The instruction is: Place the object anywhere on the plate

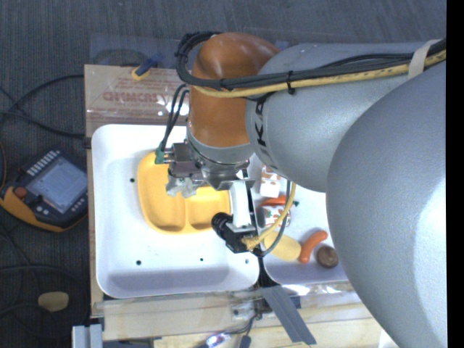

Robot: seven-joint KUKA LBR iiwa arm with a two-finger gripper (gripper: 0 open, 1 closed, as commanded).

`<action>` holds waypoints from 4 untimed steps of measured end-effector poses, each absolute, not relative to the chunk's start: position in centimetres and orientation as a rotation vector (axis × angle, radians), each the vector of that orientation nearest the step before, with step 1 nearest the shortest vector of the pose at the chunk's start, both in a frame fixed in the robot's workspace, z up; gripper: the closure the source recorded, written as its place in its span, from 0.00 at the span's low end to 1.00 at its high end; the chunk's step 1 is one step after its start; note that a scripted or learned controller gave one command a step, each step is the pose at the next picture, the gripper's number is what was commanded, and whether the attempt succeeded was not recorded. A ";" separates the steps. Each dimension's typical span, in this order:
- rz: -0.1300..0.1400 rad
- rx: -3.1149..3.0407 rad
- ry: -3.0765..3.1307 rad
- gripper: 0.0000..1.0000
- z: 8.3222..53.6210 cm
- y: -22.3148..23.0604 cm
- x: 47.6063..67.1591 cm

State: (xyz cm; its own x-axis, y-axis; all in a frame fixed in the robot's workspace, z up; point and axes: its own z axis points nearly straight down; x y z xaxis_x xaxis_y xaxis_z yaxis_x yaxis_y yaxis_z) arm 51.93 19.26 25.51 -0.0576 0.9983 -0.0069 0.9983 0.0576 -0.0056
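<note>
Hanging over the yellow plate [165,207] in the left bin [116,267], the gripper [190,183] hides its state; I cannot tell. Toy food [312,243] lies lower right.

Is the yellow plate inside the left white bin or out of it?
Inside: the yellow plate lies flat on the left white bin's floor, partly covered by the arm.

Grey arm [362,122] with orange band [221,85], black and yellow cables [304,77] along it.
</note>
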 end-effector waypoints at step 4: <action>-0.001 1.831 2.555 1.00 13.4 17.7 57.3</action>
